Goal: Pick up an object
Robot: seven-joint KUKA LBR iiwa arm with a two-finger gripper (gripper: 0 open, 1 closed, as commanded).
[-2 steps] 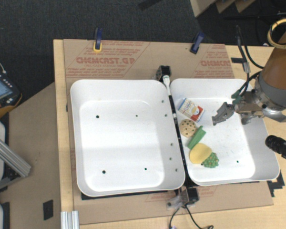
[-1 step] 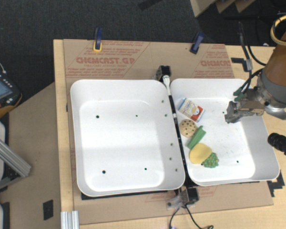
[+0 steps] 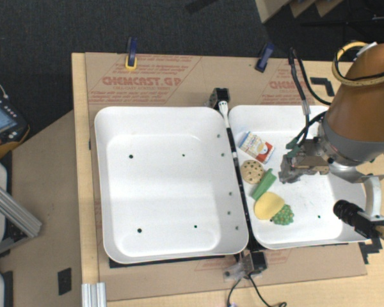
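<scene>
The right bin (image 3: 307,232) holds several toy foods along its left side: a small white and red carton (image 3: 256,146), a round speckled cookie (image 3: 251,170), a green pepper-like piece (image 3: 264,183), a yellow lemon-shaped piece (image 3: 269,205) and a green broccoli floret (image 3: 283,216). My gripper (image 3: 296,169) hangs over the middle of the right bin, just right of the green piece and the cookie. From this angle its fingertips are dark and hard to separate. Nothing is seen between them.
The left bin (image 3: 166,235) sits beside the right one, divided by a black hinge strip (image 3: 234,165). Both rest on a cardboard sheet (image 3: 147,72) held by blue clamps (image 3: 131,47). Black cables (image 3: 301,82) trail over the right bin's far edge.
</scene>
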